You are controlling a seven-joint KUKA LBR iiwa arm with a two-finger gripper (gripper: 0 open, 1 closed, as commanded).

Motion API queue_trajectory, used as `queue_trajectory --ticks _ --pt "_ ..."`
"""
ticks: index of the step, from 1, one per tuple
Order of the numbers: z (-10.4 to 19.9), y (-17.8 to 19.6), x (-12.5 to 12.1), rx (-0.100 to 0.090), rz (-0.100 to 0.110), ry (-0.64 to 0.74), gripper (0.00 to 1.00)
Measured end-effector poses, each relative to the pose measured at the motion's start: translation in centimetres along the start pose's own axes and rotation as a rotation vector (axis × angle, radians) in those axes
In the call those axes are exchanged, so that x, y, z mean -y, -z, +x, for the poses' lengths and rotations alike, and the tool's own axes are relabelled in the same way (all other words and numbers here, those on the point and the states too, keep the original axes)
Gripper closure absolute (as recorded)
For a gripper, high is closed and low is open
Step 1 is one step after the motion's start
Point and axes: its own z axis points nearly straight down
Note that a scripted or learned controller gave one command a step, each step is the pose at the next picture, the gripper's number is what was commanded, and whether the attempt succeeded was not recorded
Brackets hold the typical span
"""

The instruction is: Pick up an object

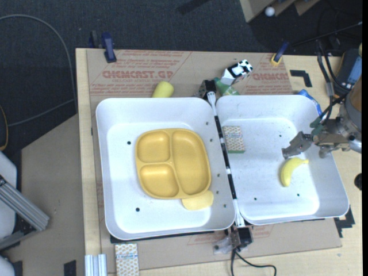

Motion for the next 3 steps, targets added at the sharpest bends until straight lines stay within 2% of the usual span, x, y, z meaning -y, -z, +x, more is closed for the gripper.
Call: queue_trajectory --ticks 1,2,3 --pt "-5.1 -11.3 -3.4 0.000 0.001 -0.001 0.00" --pt "-4.2 -19.2 -3.4 0.000 0.000 -0.001 0.00" --pt "-4.2 -18.3 -3.5 0.000 -0.002 -0.001 1.00"
